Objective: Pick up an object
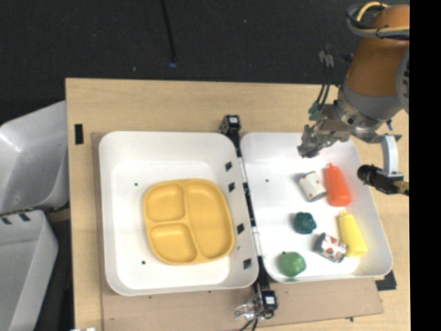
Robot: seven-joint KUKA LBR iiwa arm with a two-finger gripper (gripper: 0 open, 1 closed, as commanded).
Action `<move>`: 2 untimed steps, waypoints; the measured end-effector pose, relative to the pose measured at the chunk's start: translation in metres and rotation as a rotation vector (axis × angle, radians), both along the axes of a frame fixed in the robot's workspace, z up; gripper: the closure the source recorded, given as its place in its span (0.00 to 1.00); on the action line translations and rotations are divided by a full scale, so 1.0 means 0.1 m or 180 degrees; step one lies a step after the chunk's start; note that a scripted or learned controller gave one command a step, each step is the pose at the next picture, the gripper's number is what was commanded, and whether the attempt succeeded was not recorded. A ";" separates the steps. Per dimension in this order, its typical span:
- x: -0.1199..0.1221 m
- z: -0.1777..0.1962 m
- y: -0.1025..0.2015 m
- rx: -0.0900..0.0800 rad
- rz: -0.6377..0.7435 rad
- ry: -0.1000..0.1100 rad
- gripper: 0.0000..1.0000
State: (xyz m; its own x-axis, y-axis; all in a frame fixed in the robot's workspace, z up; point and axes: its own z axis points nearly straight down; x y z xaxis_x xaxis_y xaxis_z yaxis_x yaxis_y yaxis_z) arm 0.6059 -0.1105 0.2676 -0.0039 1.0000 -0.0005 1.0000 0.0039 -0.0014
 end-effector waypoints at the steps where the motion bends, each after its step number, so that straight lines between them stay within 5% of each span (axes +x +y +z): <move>1: -0.19 0.05 0.49 0.0006 0.0007 -0.0005 1.00; 2: -0.49 -0.03 0.87 0.0002 0.0001 0.0000 1.00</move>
State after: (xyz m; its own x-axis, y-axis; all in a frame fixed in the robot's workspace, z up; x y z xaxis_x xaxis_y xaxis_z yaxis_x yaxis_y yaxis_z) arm 0.5574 -0.0233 0.2651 -0.0042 1.0000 0.0001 1.0000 0.0042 -0.0016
